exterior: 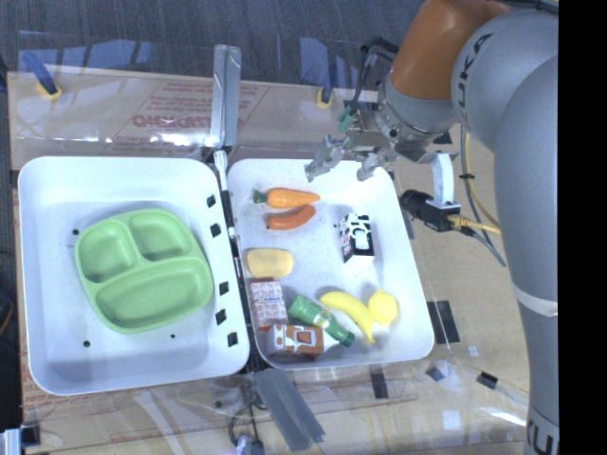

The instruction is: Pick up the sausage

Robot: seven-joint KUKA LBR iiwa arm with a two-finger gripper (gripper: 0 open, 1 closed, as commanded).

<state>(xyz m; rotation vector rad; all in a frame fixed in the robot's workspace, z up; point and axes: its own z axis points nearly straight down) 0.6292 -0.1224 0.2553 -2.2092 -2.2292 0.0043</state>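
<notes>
The sausage [290, 219] is a reddish-brown curved link lying in the upper left of the right bin [403, 254], just below an orange carrot [290, 197]. My gripper [343, 165] hovers over the bin's far edge, up and to the right of the sausage and apart from it. Its two grey fingers [322, 162] are spread open with nothing between them.
The right bin also holds a black-and-white carton [358, 235], a yellow potato-like piece [269, 262], a banana [347, 311], a lemon [382, 306], a green bottle [318, 318] and small boxes [268, 302]. A green divided plate [142, 269] lies in the left bin [47, 254].
</notes>
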